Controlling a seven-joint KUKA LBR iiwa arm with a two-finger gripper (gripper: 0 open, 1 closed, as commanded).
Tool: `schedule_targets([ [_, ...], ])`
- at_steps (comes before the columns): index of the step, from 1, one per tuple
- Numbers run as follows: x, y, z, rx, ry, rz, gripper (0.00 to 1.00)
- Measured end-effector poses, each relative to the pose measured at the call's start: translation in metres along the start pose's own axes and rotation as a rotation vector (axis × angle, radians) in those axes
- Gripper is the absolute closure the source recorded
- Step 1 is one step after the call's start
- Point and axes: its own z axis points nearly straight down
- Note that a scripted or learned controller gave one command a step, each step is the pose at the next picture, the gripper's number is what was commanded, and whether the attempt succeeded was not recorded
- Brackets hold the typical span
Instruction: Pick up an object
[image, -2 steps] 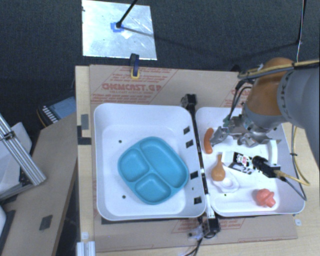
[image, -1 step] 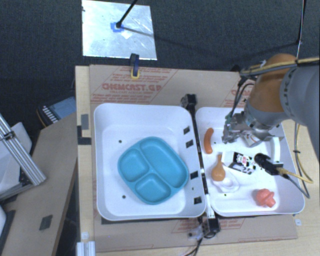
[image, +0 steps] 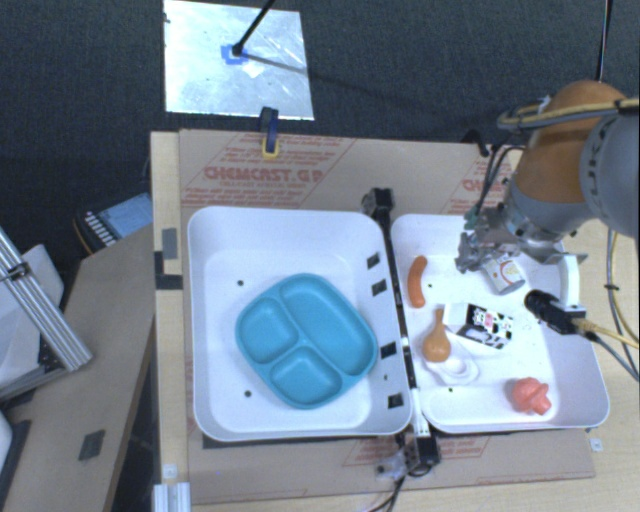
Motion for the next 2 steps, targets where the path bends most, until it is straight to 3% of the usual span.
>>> schedule_targets([
  [1,0.000,0.002,-0.055,-0.003,0.000,-0.001,1.00],
  [2,0.057,0.000,-0.045,0.003,0.003,-0.007,1.00],
])
